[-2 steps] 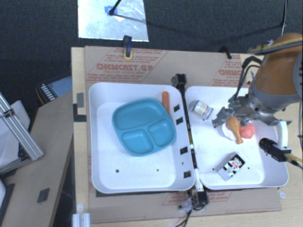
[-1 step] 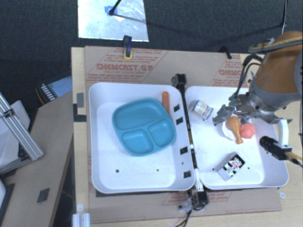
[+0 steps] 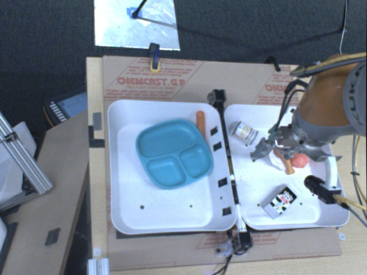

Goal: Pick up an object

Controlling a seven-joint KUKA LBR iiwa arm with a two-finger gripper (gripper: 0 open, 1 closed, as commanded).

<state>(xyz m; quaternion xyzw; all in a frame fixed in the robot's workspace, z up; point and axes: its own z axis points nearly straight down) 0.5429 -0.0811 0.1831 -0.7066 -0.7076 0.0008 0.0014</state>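
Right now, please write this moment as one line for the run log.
arm: over right bin | pincer: beside small jar, holding nothing seen | blue tray: left bin

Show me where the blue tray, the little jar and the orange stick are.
blue tray [image 3: 172, 153], camera view, its middle divider.
little jar [image 3: 245, 132], camera view, its side.
orange stick [image 3: 200, 122], camera view, its middle.

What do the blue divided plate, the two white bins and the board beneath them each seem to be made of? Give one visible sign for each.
Blue divided plate: probably moulded plastic, matte; even colour, rounded compartments.
Left bin and right bin: likely thin formed plastic, slightly glossy; smooth rounded rims.
Board: looks like a sheet under brown paper masking; red lettering is printed across it.
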